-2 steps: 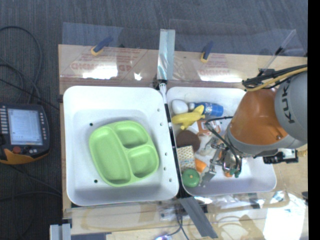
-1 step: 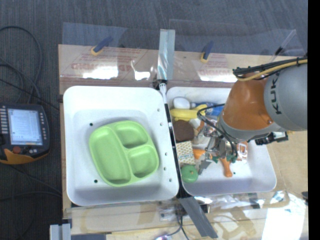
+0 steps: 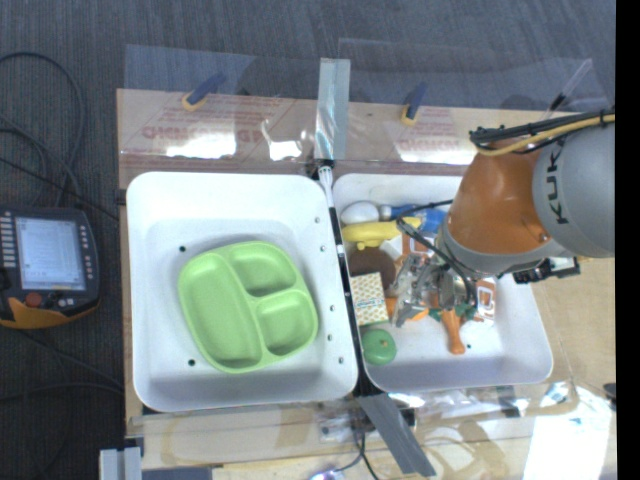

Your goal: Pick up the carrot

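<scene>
Two white bins sit side by side: the left bin point(image 3: 150, 268) holds one green divided plate point(image 3: 248, 305), the right bin point(image 3: 520, 358) one carrot point(image 3: 453, 330) below the gripper point(image 3: 420, 293). "KUKA" marks the arm point(image 3: 560, 193).

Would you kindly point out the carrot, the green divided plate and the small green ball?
carrot point(image 3: 456, 336): camera view, its orange body.
green divided plate point(image 3: 212, 318): camera view, its big left compartment.
small green ball point(image 3: 378, 346): camera view, its top.

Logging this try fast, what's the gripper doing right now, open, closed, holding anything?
Gripper: low in the right bin beside the carrot; open or closed cannot be told.
</scene>
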{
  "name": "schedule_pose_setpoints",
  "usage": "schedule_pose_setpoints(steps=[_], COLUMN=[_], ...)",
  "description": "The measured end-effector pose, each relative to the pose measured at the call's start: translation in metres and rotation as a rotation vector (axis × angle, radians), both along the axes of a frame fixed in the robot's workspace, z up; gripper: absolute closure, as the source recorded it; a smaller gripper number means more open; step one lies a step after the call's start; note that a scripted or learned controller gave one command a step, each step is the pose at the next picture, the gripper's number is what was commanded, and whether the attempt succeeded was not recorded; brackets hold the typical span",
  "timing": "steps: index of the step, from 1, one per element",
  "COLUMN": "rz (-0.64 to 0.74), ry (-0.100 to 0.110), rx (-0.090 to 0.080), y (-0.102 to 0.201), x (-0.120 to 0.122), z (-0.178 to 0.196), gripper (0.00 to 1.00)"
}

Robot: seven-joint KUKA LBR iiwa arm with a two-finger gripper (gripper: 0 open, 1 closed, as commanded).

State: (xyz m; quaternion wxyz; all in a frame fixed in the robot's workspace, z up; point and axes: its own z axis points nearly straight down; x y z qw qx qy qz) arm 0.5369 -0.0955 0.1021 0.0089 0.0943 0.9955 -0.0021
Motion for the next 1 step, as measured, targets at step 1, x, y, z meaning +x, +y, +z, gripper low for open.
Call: schedule_pose_setpoints(steps=[1], rz=[-0.237], ry=[0.013], rx=[0.008], y=[0.0767], x=[-0.0119], z=[0.0826], gripper=[1.00])
